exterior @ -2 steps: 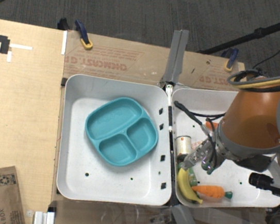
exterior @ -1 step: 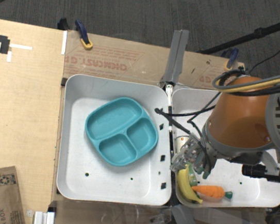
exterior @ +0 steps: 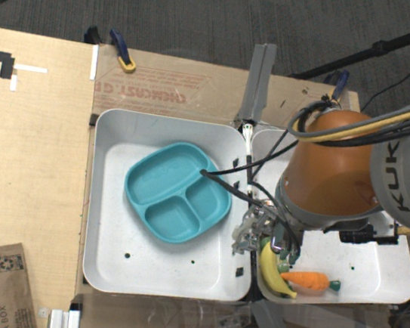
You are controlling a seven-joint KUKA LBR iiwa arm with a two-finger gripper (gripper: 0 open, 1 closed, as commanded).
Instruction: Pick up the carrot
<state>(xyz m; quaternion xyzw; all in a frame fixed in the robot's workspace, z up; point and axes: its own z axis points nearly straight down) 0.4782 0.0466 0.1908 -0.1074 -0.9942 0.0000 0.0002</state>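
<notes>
The carrot (exterior: 305, 281) lies in the right bin (exterior: 393, 281), close to the front wall, at about five o'clock from the arm's orange band (exterior: 334, 167). Its green stub points toward three o'clock, and its blunt end touches or nearly touches the banana (exterior: 273, 269), which curves along its nine o'clock side. The gripper (exterior: 266, 237) hangs above the bin's left edge, at roughly ten o'clock from the carrot and near the top of the banana. To do this step well, the gripper probably needs to shift toward four o'clock so it centres over the carrot's middle, well off the banana, then turn so it closes across the carrot's narrow width and not along its length. Coming down too near the banana risks catching both, or nudging the carrot against the front wall. The jaws are tangled among cables and metal parts here, so I cannot tell whether they stand open or closed; nothing visibly sits between them. The blue divided plate (exterior: 176, 190) rests in the left bin (exterior: 107, 206).
</notes>
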